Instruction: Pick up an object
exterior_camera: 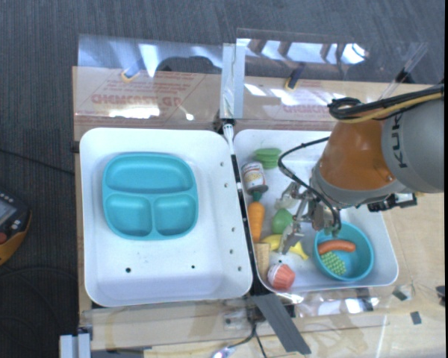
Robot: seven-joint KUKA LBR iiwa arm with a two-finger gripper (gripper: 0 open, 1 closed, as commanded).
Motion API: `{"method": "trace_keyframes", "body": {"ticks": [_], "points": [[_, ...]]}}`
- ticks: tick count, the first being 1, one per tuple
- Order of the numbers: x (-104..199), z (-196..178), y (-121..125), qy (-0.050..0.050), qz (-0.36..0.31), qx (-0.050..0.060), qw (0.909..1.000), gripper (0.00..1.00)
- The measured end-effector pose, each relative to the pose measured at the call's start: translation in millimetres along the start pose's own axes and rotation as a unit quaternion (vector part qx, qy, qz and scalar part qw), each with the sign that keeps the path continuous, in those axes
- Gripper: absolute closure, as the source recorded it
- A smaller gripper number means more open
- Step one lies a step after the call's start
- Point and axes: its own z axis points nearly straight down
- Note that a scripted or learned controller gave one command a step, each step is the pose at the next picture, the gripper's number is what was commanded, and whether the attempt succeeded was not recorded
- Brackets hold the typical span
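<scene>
My gripper [297,218] hangs low over the middle of the right bin [384,230], below the orange wrist band. A small green object [281,220] lies just to its left, very close to or touching it. Around it lie an orange carrot [256,216], a small labelled can [252,176], a flat green piece [267,156], a yellow piece [299,251], a pale cone-shaped item [263,254] and a red-and-white object [281,276]. A blue bowl [361,263] at the gripper's lower right holds a red sausage [336,247] and something green.
The left bin [97,274] carries a teal divided plate [149,195]. A raised divider between the bins runs past the carrot. The arm's bulk and black cables cover the right bin's upper right part.
</scene>
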Motion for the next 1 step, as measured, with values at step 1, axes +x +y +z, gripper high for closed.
{"method": "trace_keyframes", "body": {"ticks": [1], "points": [[-3.0,-13.5,0.6,-0.004,-0.001,0.000,1.0000,1.00]]}}
